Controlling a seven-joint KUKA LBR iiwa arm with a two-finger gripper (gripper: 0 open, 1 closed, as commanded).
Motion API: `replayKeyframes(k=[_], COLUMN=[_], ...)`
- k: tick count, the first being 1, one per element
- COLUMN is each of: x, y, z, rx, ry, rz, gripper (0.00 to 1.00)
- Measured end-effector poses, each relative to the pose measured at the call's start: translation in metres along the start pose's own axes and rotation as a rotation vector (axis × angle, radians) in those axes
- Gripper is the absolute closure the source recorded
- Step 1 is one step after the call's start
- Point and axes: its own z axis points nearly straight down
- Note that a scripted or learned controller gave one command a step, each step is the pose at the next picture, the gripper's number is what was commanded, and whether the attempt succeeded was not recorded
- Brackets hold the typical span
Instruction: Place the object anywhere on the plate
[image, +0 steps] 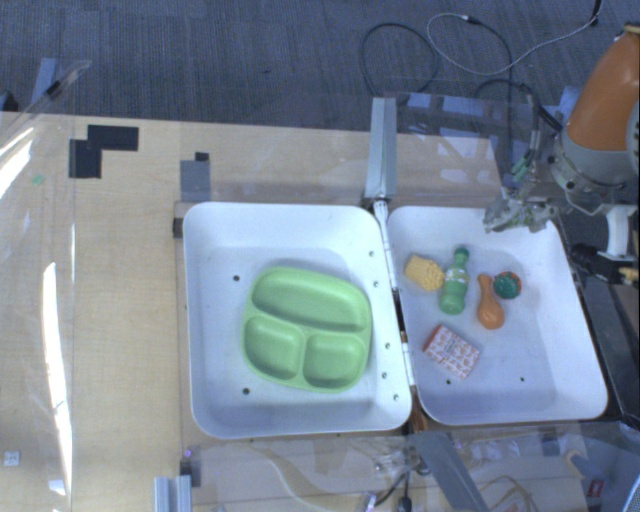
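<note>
A green divided plate (305, 328) lies in the left white bin (210, 300). The right bin (560, 385) holds a yellow corn cob (424, 272), a green bottle (455, 282), an orange carrot-like toy (488, 303) with a dark green piece (508, 286) beside it, and a red patterned packet (451, 350). My gripper (518, 213) hangs over the far right corner of the right bin, above and to the right of the toys. Nothing shows between its fingers.
A metal divider rail (381, 150) runs between the bins at the back. Black cables (440, 50) loop on the dark floor behind. Black tape marks (100, 148) sit on the wooden bench at the left.
</note>
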Motion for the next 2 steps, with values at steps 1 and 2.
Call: replayKeyframes(k=[1,2], x=[0.080,0.130], y=[-0.056,-0.065], z=[0.023,0.019], rx=[0.003,0.003], ry=[0.003,0.004], rz=[-0.041,-0.240], gripper=[1.00,1.00])
